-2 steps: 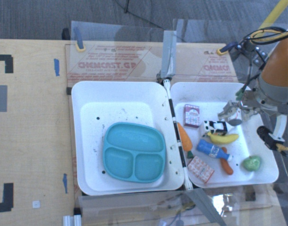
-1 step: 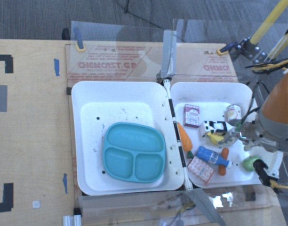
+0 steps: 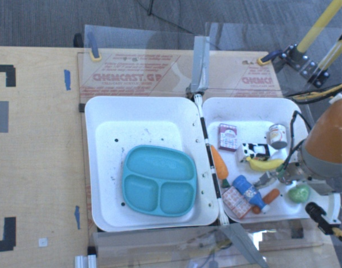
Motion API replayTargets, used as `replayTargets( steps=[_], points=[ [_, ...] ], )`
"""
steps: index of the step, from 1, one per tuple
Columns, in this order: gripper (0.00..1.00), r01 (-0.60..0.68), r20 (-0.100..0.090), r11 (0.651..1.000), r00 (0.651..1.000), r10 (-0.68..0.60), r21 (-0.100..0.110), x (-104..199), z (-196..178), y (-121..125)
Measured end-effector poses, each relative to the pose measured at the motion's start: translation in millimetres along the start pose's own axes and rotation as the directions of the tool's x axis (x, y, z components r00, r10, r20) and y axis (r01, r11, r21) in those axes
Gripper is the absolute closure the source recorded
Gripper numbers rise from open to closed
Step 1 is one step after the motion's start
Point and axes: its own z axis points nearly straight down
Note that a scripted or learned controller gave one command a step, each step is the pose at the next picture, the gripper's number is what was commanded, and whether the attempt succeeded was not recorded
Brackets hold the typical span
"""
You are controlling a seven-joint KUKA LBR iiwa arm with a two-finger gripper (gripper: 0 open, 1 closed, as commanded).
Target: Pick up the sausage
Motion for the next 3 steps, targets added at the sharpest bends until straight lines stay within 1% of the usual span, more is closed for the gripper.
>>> replayTargets(
  steps=[1, 2, 3],
  points=[
    [1.0, -0.006, 0.009, 1.0, 1.0, 0.006, -0.007, -4.8, -11.2, 0.6],
    [1.0, -0.287, 0.005, 0.958, 0.958, 0.287, -0.004, 43.5, -0.9, 6.2],
    [1.0, -0.728, -0.001, 0.686, 0.686, 0.728, -0.002, 18.2, -0.3, 3.3]
  ],
)
